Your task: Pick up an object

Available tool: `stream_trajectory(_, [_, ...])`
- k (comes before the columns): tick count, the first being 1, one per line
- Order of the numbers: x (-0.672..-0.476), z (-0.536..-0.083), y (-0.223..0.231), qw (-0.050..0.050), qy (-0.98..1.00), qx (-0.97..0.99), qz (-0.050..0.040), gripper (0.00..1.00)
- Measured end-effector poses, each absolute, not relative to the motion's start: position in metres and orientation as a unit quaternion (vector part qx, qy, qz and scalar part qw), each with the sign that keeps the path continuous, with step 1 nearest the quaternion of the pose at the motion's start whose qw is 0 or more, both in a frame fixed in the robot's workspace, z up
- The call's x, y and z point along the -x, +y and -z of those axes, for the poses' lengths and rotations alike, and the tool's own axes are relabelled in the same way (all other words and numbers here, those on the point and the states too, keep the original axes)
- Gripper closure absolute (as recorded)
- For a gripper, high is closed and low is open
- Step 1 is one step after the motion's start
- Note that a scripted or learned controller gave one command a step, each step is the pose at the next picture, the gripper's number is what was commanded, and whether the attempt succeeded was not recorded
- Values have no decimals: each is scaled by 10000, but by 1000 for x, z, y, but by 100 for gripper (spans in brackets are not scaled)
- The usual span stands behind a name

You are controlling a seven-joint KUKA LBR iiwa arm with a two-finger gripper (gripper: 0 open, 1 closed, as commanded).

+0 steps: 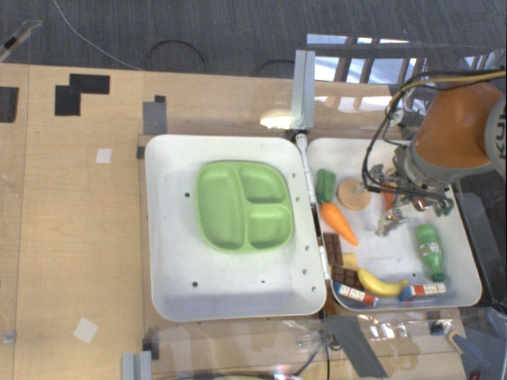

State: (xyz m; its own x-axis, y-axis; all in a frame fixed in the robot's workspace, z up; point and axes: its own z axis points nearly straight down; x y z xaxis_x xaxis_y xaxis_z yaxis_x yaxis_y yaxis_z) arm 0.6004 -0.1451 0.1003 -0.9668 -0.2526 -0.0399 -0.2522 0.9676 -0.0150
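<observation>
Orange carrot (340, 222), green bottle (430, 249) and banana (379, 283) lie loose in the right bin (473, 285) beneath me, so I hover my gripper (394, 217) over its middle, fingers parted, gripping nothing, ready to drop between them.

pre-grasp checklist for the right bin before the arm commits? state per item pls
1. Objects available in the right bin: ok. Carrot, banana, green bottle and green pepper all lie inside.
2. Gripper over the right bin: ok, above bare floor between carrot and green bottle.
3. Object between the fingers: not ok, none seen there.
4. Target isolated: not ok for the banana, crowded by a chocolate bar and small boxes; ok for the green bottle, lying apart.
5. Green tray in the left bin, away from the arm: ok.
6. Height above the bin floor: cannot tell.
</observation>
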Motion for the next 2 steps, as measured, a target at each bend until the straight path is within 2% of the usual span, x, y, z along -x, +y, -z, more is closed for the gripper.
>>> stream_trajectory(1, [-591,-101,-134,206,9920,1240,62,0])
stream_trajectory(2, [-542,-104,-89,134,9966,811,19,0])
